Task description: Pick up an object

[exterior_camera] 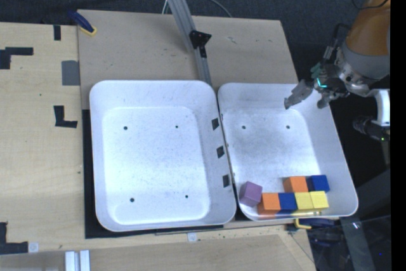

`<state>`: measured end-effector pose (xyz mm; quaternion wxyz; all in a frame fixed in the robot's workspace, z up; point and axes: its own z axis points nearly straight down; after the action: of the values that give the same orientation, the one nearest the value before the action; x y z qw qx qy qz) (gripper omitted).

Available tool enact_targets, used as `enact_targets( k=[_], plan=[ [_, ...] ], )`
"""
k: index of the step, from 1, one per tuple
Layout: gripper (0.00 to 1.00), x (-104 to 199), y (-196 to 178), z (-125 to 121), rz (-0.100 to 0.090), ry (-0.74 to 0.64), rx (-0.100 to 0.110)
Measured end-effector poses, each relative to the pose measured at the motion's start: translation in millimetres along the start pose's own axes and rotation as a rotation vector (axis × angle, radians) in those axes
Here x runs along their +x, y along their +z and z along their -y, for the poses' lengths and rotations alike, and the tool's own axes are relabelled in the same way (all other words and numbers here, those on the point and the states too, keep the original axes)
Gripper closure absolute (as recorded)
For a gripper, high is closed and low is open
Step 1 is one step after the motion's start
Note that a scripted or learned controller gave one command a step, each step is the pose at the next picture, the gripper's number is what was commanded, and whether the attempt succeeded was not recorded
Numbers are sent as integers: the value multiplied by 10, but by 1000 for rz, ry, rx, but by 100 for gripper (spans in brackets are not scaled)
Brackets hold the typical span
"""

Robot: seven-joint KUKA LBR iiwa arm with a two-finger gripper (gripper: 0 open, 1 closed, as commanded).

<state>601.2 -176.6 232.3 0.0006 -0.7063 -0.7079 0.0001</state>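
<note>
You've got the gripper [309, 95] hanging over the far right corner of the right bin [266, 136], and its two fingers look spread apart with nothing between them, so read the jaws as open and empty. Behind them the grey arm [365, 47] comes in from the right, well above the bin floor.

Your targets are all down at the near edge of that same bin, well apart from the gripper: a purple block [252, 192] sitting a little off to the left, then a tight cluster of an orange block [271, 201], blue block [287, 201], yellow blocks [311, 200], with another orange block [295, 184] and a blue block [319, 183] behind them. The left bin [152, 149] offers you nothing to grab.

I'd go for the purple one: it has free space on most sides, so fingers can straddle it. The packed row probably leaves no room for a fingertip. Centre over it, line the fingers across its flat faces, come straight down, and mind the bin wall close by.
</note>
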Motion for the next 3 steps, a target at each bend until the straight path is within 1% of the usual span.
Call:
enact_targets(
  k=[1, 2, 3],
  plan=[
    [0, 458, 800, -291, -1, -3, 7],
    [0, 647, 613, 113, 1, 2, 2],
    [0, 854, 1386, 147, 0, 1, 8]
  ],
)
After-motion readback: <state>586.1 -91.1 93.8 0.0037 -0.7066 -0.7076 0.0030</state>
